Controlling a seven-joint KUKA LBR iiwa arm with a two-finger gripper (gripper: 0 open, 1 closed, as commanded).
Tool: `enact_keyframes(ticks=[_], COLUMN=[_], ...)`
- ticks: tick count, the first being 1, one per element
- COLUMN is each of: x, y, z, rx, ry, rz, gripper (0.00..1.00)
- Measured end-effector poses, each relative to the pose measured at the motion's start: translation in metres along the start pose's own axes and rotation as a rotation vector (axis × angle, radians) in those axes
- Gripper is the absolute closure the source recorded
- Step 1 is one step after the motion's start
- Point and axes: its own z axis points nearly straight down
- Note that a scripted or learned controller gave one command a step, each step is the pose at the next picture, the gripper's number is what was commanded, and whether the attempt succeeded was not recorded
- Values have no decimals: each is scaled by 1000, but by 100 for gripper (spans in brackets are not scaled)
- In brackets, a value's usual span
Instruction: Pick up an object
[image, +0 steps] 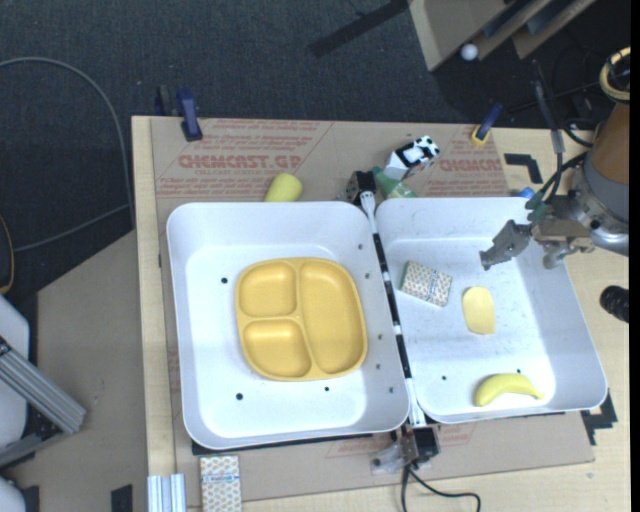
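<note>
My gripper (525, 254) hangs over the back right part of the right bin (570, 330), its two fingers spread apart and open, nothing between them. Below it in that bin lie a small patterned block (427, 283), a yellow oval piece (480, 309) and a yellow banana (511, 389) near the front edge. The oval piece sits a short way in front and to the left of the fingertips. A yellow divided plate (300, 318) rests in the middle of the left bin (200, 250).
Behind the bins on the board lie a yellow lemon-like object (284, 187), a black-and-white toy (415, 153) and a green item (388, 186). Blue clamps (188, 115) (487, 123) hold the board's back edge. A patterned packet (220, 482) lies at the front.
</note>
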Motion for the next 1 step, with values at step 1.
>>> enact_keyframes(ticks=[1], x=[-52], y=[30], z=[143], rx=[3], ry=[1], rz=[1], gripper=[0])
